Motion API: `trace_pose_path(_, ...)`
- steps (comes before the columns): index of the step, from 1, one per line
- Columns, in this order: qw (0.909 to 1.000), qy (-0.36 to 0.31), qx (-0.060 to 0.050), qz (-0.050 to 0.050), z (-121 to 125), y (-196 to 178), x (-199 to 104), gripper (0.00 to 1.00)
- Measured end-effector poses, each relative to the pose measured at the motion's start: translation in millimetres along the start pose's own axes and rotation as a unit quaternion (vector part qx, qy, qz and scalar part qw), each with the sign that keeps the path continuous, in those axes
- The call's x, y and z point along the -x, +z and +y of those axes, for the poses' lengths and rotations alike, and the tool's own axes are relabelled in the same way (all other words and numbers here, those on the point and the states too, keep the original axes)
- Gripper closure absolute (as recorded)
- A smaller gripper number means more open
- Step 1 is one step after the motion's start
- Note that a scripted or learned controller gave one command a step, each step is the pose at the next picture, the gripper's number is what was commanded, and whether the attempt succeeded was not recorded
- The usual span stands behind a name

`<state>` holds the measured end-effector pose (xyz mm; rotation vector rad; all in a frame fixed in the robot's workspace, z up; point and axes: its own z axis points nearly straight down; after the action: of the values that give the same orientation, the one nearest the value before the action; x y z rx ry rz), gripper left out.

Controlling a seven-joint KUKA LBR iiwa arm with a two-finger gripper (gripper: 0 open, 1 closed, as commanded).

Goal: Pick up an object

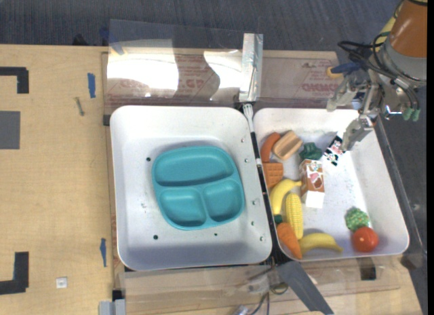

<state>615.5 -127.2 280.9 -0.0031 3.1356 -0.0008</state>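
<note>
The two-finger gripper (357, 125) hangs above the right white plastic bin's (390, 191) far corner; whether its fingers are apart cannot be told. Toy foods crowd the bin's left side: yellow plastic corn cob (293, 210), red tomato (365, 239). Risk: tight packing could make the fingers snag neighbours and slip.
</note>
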Motion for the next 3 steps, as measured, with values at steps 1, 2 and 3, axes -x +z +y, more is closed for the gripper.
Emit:
trace_pose_path(1,1.0000,0.006,0.002,0.006,37,132,-21,0.00)
trace_pose_path(2,0.9994,0.034,0.000,-0.002,19,192,-41,0.00)
trace_pose_path(3,0.9994,0.033,-0.001,-0.004,20,181,-39,1.00)
